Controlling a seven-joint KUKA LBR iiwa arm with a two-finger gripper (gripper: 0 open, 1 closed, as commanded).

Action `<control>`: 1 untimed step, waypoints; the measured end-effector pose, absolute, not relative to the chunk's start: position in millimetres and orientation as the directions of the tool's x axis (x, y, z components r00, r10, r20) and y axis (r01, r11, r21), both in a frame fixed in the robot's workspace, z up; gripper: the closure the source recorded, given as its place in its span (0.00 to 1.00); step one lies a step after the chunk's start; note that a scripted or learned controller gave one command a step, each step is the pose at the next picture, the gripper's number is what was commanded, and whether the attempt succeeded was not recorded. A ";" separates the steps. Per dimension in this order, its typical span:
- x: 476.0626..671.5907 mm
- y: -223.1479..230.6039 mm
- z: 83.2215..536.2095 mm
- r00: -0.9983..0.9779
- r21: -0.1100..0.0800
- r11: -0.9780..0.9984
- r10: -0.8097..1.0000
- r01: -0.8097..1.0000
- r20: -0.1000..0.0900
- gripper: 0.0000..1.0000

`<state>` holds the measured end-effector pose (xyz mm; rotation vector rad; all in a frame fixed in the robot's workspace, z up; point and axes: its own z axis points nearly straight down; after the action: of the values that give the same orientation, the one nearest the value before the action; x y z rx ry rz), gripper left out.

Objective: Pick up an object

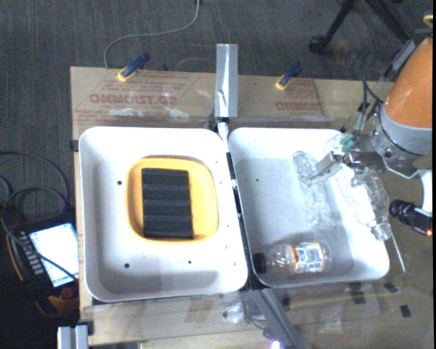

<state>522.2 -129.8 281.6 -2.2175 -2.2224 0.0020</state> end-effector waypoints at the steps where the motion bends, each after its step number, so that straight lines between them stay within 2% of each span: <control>1: 535.2 -171.0 260.9 -0.126 -0.001 0.126 0.992 0.992 0.000 0.00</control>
<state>535.2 -171.0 260.9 -2.0764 -2.3561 0.0015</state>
